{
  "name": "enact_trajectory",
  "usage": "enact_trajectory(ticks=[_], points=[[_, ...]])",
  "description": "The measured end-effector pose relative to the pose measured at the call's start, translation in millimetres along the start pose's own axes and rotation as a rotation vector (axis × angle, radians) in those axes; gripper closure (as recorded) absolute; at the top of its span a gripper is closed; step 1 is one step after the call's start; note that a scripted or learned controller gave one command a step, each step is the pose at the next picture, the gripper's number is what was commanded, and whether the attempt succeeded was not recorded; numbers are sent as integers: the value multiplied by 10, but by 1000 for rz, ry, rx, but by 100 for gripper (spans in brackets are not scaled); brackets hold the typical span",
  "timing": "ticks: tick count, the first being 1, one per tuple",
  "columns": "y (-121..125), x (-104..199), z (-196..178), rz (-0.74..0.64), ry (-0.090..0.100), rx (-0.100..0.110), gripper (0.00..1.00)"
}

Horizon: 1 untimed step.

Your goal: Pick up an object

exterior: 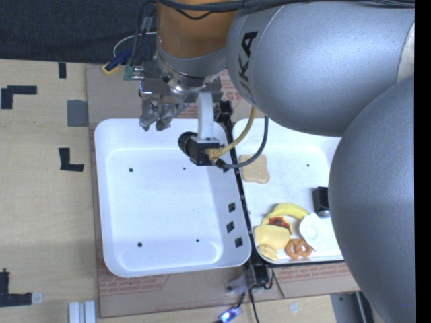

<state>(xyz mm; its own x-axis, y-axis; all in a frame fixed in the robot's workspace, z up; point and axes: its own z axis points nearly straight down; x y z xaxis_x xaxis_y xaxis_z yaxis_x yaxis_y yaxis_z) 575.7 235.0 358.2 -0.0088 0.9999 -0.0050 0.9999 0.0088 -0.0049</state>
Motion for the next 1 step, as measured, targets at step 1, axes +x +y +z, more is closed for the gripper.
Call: enact_trajectory(ticks=[1], points=[[-2,7,-93,-2,-1,1,100]])
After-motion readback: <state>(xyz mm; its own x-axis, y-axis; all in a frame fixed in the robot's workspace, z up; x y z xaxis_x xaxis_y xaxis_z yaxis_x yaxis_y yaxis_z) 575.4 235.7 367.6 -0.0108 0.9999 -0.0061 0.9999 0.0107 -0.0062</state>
